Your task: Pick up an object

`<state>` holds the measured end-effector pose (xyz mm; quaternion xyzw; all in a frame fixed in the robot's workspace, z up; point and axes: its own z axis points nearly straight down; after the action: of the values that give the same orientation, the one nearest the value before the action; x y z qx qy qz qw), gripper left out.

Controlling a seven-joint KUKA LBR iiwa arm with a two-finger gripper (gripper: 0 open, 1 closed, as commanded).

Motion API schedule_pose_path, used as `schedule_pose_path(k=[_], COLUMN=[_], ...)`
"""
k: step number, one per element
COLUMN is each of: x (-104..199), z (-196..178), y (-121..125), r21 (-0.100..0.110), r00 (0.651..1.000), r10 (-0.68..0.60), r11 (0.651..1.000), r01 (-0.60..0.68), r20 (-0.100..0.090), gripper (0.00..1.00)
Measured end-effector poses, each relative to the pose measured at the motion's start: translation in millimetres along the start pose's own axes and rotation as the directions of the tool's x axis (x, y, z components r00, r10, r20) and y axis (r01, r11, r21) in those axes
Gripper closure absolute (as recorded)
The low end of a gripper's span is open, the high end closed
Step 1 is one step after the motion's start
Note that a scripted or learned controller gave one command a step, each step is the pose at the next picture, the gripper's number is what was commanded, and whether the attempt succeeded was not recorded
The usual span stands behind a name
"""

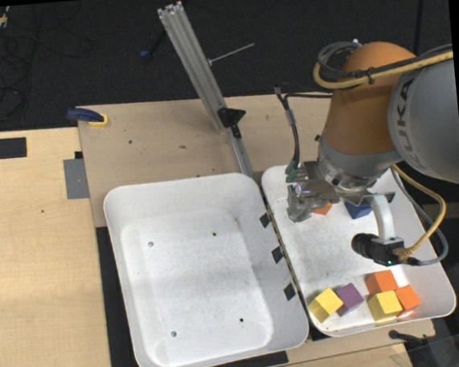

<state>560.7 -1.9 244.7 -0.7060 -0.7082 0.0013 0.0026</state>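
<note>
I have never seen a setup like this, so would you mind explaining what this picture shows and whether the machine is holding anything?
This is a single photo from a camera fixed above a workbench, looking down at a slant. The large grey and orange shape on the right is a robot arm reaching in. Its grasping part, the end effector, is down low inside the right bin, near that bin's far end.

Two shallow white bins sit side by side. The left bin is the bigger-looking one. In the right bin, near its front edge, lie small blocks: a yellow block, a purple block, an orange block and a few more beside it. A blue block and something orange sit right by the end effector.

I cannot tell from this angle whether anything is gripped.
</note>
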Motion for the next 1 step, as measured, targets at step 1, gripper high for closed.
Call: schedule_pose_path(k=[1], x=[55.5], z=[-0.7], y=[21.7], r21=[-0.003], r00=[1.000], r10=[-0.002], r11=[1.000], r01=[0.002], r20=[0.000], gripper=[1.00])
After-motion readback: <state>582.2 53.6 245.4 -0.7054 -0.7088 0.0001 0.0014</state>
